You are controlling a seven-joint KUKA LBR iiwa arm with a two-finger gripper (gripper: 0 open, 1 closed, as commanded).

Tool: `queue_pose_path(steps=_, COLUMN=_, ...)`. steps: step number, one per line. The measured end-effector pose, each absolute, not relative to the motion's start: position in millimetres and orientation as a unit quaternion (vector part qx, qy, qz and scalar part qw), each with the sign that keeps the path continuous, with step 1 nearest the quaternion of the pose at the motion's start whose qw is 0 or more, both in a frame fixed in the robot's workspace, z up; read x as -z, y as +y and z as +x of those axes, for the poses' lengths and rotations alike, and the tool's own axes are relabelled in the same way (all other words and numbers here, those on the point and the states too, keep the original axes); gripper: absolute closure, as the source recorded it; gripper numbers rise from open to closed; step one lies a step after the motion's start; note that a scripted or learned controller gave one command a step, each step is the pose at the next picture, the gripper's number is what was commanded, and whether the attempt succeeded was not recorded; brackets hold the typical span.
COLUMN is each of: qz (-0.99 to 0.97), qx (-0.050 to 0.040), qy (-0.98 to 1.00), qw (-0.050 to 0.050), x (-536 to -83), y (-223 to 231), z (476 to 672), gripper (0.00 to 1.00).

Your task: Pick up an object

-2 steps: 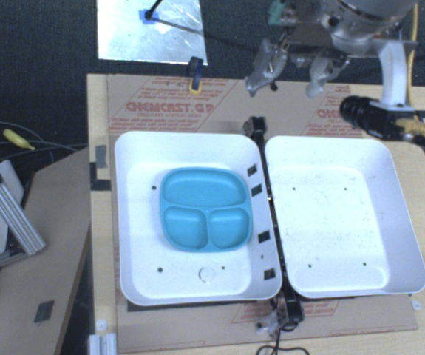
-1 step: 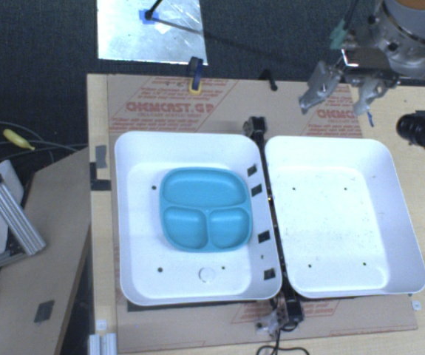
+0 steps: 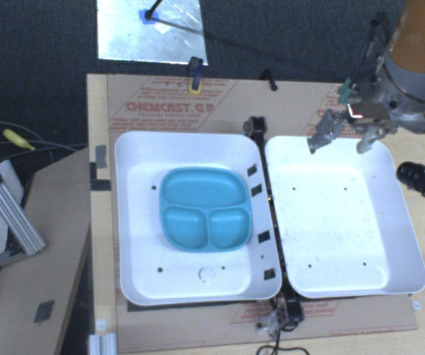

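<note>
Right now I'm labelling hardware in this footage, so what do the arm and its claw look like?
The arm is grey with a broad orange band above the wrist. Its claw has two grey metal fingers, with a small green part and dark cables near the wrist.

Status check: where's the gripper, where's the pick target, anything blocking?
Gripper open, holding nothing, above right bin's far edge. Blue divided plate flat in left bin. Nothing on it.
</note>
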State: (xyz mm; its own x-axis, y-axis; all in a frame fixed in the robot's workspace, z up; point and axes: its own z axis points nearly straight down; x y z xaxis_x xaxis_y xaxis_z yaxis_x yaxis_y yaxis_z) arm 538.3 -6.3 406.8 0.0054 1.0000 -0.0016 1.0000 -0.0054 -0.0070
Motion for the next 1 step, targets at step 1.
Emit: queue_pose_path(steps=1, qz=-0.703, qx=-0.0016, qy=-0.711, qw=0.003, x=-332.4, y=80.0, z=511.5, gripper=0.00)
